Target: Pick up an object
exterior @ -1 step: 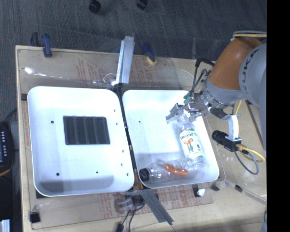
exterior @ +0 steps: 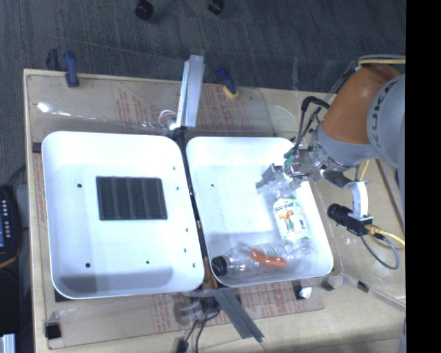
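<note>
Arm enters from the right edge of the table near the far right corner, grey links with the orange band uppermost. Wrist angled down and to the left. Hand (exterior: 288, 167) low, pointing left; finger state unresolved from this camera angle.

Robotics lab, by the look of it. Plywood desk (exterior: 41, 200) w/ clear sheet on top, held by blue clamps (exterior: 70, 67) at back edge. Two white bins (exterior: 52, 207) side by side, metal rail (exterior: 189, 93) btwn them. Grey/orange industrial arm (exterior: 362, 117) at right w/ cables (exterior: 382, 238). Dark carpet floor (exterior: 103, 27), chair castors (exterior: 144, 9) at top.
</note>
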Robot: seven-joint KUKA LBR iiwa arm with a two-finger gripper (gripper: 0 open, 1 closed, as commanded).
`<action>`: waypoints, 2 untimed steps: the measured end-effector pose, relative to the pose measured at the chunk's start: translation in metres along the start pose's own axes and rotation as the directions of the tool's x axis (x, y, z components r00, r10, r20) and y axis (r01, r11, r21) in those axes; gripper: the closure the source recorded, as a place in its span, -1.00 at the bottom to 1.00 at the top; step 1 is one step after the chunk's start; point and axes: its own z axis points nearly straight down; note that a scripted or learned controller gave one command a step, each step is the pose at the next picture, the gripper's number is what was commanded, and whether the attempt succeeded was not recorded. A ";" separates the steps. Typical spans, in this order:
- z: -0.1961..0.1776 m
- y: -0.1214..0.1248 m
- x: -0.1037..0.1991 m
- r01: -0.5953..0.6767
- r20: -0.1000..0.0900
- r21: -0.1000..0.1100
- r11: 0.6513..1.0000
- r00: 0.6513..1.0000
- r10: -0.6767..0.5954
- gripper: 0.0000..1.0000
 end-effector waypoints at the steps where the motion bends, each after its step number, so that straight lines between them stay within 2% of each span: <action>1: 0.022 -0.007 0.001 0.056 0.001 -0.002 0.998 0.998 -0.056 -1.00; 2: 0.031 -0.001 0.001 0.105 0.000 0.000 0.994 0.994 -0.105 -1.00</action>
